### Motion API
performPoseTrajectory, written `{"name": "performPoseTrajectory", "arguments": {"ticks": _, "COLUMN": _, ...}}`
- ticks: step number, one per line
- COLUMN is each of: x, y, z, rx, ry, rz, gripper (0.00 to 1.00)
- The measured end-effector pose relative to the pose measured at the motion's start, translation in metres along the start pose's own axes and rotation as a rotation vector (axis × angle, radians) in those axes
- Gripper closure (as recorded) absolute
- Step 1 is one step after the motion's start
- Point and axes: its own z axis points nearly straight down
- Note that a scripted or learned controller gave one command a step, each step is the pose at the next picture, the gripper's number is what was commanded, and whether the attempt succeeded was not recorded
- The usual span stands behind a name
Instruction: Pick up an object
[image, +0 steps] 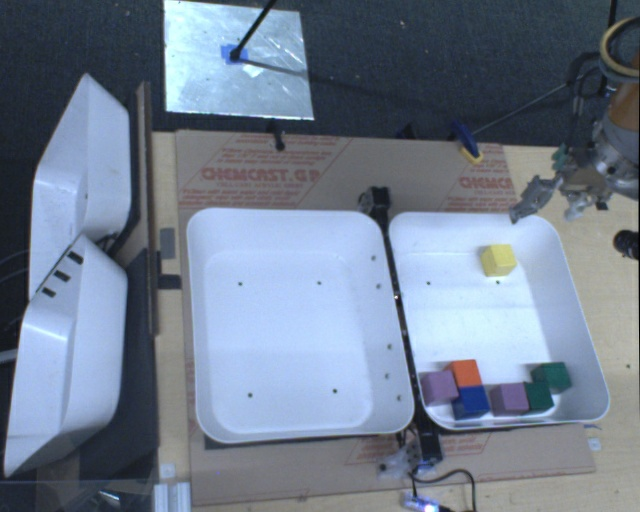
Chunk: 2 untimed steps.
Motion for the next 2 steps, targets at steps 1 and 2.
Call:
{"name": "performPoseTrajectory", "arguments": {"ticks": 1, "x": -0.0001, "y": 0.0003, "z": -0.0109, "rx": -0.001, "ry": 0.000, "rz": -0.001, "gripper": 1.00}}
{"name": "performPoseTrajectory", "arguments": {"ticks": 2, "x": 0.0002, "y": 0.0003, "z": -0.0105, "rx": -0.001, "ry": 0.000, "rz": -0.001, "gripper": 0.00}}
